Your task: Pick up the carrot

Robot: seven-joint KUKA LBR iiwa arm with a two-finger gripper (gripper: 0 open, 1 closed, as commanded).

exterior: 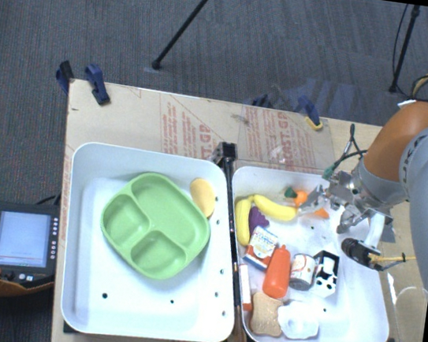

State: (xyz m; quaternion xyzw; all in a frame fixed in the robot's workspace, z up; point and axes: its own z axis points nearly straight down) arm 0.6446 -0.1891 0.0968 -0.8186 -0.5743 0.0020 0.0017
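Nearest the camera, the right bin (377, 330) holds a slice of toast (263, 314) beside a crumpled white item (296, 322) along its front edge. Just behind them stand an orange-red bottle (278, 270), a small can (302, 271) and a black-and-white cow-patterned carton (327, 272), with a small printed carton (262, 246) to the bottle's left. Farther back lie a purple item (258, 218), one banana (241, 220) along the bin's left wall and another banana (274, 208) across the middle. The carrot (300, 195) lies near the back of this bin, just beyond the second banana. The gripper (326, 196) hangs low just beside the carrot; whether its fingers are apart or together cannot be told. The left bin (72, 265) holds a green divided plate (156, 224), its compartments bare, and a yellow lemon-like item (203, 196) touching the plate's far right rim. Both bins sit on the tabletop (165, 123)
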